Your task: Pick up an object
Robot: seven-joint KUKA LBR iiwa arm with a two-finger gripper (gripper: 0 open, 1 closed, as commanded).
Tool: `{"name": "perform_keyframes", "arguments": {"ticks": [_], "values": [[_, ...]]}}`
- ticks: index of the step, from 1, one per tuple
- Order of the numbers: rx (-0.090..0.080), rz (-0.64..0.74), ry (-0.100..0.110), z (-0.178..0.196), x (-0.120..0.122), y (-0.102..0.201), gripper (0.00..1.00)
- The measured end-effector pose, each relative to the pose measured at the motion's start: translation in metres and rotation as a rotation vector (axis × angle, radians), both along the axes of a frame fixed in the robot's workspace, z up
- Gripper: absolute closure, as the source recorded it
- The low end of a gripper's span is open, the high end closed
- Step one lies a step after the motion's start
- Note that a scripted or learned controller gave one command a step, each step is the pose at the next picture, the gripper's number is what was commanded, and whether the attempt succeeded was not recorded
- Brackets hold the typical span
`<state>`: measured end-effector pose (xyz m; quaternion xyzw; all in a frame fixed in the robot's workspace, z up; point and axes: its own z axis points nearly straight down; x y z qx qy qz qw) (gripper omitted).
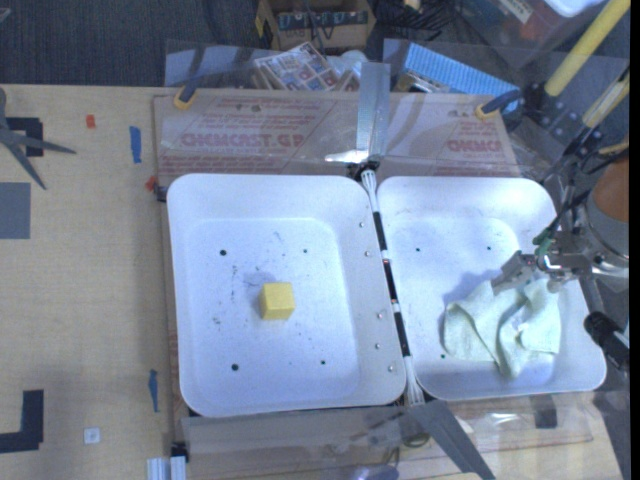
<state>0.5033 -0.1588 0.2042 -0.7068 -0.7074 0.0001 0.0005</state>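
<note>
Camera view: cloth (500,328) near right bin (450,203) edge.

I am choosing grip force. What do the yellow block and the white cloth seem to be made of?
Yellow block: probably foam or sponge, matte, with soft-looking edges; painted wood is possible. White cloth: thin woven fabric, matte, shown by its limp folds and wrinkles.
</note>
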Motion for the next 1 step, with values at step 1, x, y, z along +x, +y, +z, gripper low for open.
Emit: {"name": "perform_keyframes", "arguments": {"ticks": [1], "values": [[0.0,0.04,-0.001,-0.0866,0.0391,0.0077,0.0]]}}
